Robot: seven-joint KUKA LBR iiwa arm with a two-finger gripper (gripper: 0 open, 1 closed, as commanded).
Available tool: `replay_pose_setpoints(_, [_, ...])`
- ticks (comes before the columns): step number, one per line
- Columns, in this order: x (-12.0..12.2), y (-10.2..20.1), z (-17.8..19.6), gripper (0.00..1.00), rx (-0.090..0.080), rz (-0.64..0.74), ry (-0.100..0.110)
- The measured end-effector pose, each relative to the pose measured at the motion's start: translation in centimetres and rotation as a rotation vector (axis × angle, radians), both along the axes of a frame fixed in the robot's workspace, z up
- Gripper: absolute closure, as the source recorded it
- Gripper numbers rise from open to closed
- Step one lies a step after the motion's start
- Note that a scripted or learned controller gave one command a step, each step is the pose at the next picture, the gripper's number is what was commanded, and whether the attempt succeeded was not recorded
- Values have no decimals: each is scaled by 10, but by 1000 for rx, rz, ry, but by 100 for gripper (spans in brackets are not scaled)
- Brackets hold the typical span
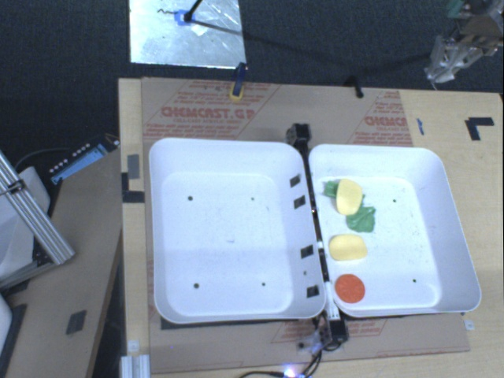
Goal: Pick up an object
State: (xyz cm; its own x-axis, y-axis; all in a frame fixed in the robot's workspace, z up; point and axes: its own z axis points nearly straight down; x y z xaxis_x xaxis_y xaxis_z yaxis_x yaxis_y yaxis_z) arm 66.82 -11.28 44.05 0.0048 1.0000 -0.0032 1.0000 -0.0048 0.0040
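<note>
Your gripper [447, 61] hangs at the far right corner, beyond the bins; its grip state can't be made out. Well below and left of it, the right bin [441, 211] holds a yellow piece [349, 196], green piece [362, 220], second yellow piece [347, 247] and red disc [350, 288].

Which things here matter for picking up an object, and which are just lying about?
For the job:
- tool, top right, away from the bins
- upper yellow piece
- green piece
- lower yellow piece
- red disc
- right bin holding them

Lying about:
- left bin
- foil sheet
- yellow clip
</note>
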Motion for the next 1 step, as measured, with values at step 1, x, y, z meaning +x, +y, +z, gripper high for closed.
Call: replay_pose_setpoints(1, [-1,-85,-42,100,0,-1,4])
